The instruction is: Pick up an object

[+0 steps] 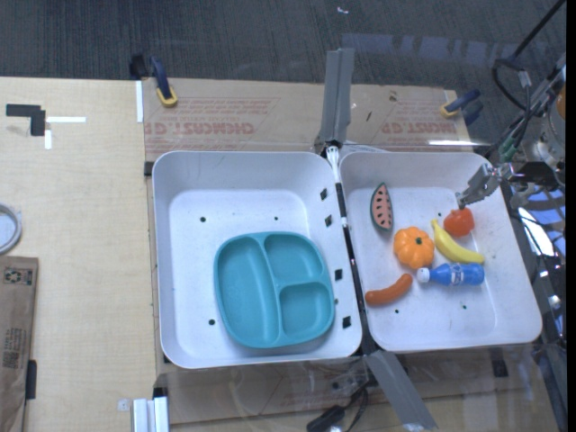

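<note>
Nearest the lens, along the bottom edge, is the worktop [72, 196], pale wood, which carries two shallow white bins side by side. Well away from the jaws [474, 189], on the far side of the divider, the left bin [180, 241] is seen with a teal divided tray [273, 288] lying in it. Directly beneath the jaws is the right bin [504, 322], in which the small things are gathered. Just below the jaws a small red tomato [459, 222] is found, near them but apart as far as can be judged. Beyond it, further from the jaws, lie a yellow banana [456, 247], an orange pumpkin [414, 247], a blue bottle [456, 275], a sausage [389, 290] and a watermelon slice [382, 207].

Whether the jaws are parted or closed cannot be told at this size. Nothing is seen between them. The pick is therefore judged not yet done: every item rests on the bin floor, and descent, closing and lifting remain.
</note>
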`<state>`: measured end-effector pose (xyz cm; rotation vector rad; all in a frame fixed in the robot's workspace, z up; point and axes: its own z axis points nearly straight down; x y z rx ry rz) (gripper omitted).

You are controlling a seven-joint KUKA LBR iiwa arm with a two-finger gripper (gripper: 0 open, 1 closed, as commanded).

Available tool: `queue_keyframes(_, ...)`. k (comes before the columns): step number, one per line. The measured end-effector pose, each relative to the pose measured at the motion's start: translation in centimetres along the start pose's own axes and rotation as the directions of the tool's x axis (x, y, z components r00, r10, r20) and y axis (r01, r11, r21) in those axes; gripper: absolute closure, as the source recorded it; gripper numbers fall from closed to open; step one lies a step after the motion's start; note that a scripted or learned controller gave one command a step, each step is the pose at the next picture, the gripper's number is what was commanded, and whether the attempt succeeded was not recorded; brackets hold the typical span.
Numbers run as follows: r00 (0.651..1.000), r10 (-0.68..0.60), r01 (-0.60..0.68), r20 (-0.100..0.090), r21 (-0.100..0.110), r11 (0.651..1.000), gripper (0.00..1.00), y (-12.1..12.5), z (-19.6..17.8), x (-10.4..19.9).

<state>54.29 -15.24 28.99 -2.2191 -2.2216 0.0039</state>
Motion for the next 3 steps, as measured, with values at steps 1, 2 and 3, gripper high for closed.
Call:
queue_keyframes(1,0.948,-0.319,0.319,0.0,-0.002,0.948,0.0,-0.5,19.8,1.9)
queue_keyframes(2,0.949,-0.315,0.315,0.0,-0.003,0.949,1.0,-0.5,19.0,1.8)
queue_keyframes(3,0.98,-0.198,0.198,0.0,-0.001,0.98,1.0,0.4,9.9,11.5)
